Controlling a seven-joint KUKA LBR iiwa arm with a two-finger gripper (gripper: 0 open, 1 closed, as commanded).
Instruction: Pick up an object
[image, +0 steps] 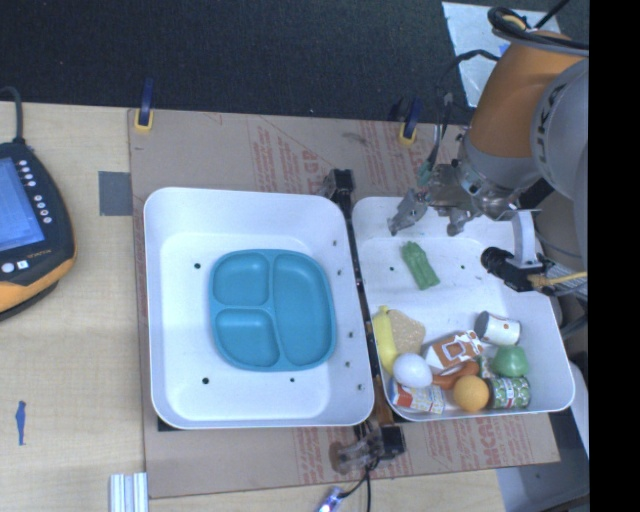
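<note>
My gripper (432, 220) hangs over the far end of the right bin (372, 220), fingers spread open with nothing between them. Just below it a small green block (421, 265) lies on the bin floor, apart from the fingers. At the near end of that bin lies a pile: a yellow banana (383, 338), a slice of bread (405, 329), a white egg (411, 370), an orange ball (470, 393), an orange-and-white carton (456, 353), a white cup (497, 327) and a green can (511, 392).
The left bin (165, 300) holds a blue divided plate (272, 307). A teach pendant (25, 225) lies at the bench's left edge. Clamps (145, 108) hold the cardboard sheet at the back.
</note>
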